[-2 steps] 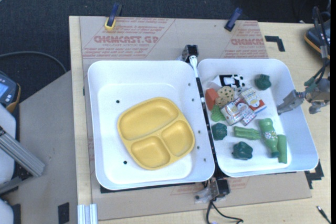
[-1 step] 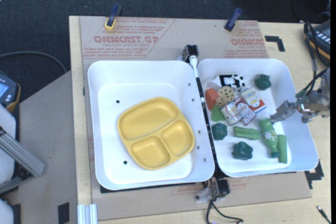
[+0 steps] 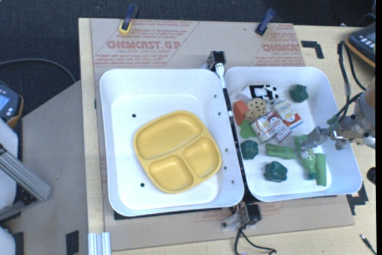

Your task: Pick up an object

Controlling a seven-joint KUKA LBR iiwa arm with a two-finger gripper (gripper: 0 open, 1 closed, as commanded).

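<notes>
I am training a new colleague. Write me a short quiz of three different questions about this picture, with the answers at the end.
1. True or false: the yellow tray lies in the left bin.
2. Which bin is the gripper over? A) the left bin B) the right bin C) neither
3. Fill in the gap: the yellow tray has ___ compartments.

Key
1. True. It is the one thing in that bin.
2. B. The gripper is low at the right side of the right bin, by the green items there. The small toys, such as the cookie and the dark green broccoli, are also in this bin.
3. Three.
</notes>
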